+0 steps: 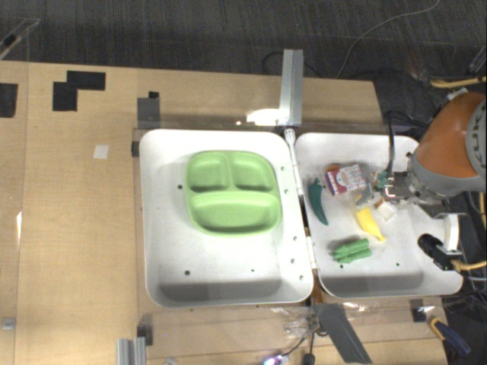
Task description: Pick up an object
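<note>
green toy (351,251), banana (370,224) share right bin (403,278); left bin (163,204) holds green plate (231,191).

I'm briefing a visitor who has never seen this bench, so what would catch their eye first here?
Most striking is the green divided plate, alone in the left bin. Next, the small clutter in the right bin: a yellow banana-like piece, a dark green pepper-like piece, a bright green block and a red-and-white packet. The arm's orange band looms at the right.
</note>
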Motion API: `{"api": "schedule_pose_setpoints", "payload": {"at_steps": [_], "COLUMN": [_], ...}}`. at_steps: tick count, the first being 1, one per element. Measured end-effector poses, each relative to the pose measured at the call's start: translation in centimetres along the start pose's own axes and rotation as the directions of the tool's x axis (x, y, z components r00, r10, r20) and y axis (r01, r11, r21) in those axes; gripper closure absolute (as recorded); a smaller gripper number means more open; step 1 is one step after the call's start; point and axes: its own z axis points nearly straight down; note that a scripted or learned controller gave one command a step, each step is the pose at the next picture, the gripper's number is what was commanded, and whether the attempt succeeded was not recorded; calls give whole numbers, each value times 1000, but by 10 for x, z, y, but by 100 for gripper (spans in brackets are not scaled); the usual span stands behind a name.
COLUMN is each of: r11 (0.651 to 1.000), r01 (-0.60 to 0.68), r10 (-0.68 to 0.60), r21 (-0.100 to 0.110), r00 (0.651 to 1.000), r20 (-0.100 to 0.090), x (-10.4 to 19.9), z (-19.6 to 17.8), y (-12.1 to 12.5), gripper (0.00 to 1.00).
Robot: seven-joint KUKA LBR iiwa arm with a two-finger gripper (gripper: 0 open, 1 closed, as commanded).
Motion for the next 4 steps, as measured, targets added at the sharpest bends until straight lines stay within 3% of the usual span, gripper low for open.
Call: {"api": "schedule_pose_setpoints", "payload": {"at_steps": [1, 2, 3, 4], "r11": [995, 996, 999, 994], "r01": [100, 74, -7, -98], "r10": [-100, -73, 7, 98], "r21": [1, 47, 48, 53], "r00": [995, 997, 1000, 995], "r20": [0, -14, -10, -7], "x": [-9, -7, -32, -1], "z": [1, -94, -181, -80], "y": [6, 60, 101, 50], "gripper": [0, 0, 0, 0]}}
